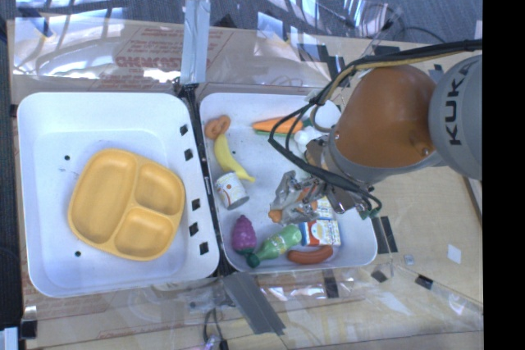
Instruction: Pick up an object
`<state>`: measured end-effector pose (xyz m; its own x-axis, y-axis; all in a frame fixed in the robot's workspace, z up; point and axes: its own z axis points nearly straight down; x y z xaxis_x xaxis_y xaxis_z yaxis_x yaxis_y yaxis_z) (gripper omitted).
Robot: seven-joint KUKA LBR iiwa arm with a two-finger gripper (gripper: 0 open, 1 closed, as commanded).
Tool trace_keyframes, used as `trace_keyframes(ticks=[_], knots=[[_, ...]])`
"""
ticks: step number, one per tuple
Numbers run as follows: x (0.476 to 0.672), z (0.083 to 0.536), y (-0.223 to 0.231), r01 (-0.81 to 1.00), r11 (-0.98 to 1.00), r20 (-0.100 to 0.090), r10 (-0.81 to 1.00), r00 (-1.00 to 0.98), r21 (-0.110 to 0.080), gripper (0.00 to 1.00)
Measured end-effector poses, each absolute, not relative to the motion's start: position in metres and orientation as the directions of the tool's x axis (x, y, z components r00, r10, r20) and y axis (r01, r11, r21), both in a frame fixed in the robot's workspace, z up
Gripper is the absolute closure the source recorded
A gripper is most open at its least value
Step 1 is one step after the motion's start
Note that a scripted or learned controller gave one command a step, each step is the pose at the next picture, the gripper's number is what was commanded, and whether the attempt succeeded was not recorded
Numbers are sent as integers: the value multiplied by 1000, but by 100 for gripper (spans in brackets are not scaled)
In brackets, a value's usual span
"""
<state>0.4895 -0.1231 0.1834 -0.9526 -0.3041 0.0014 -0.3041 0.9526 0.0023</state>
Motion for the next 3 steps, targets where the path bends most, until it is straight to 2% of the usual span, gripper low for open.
trace_keyframes(ticks=[1,2,3], knots=[[591,245,-116,-231,973,-7,-231,-973,-3,100],[519,236,-159,-160,987,0,-160,-987,-2,100],[550,165,-155,-245,969,6,-245,-969,4,100]])
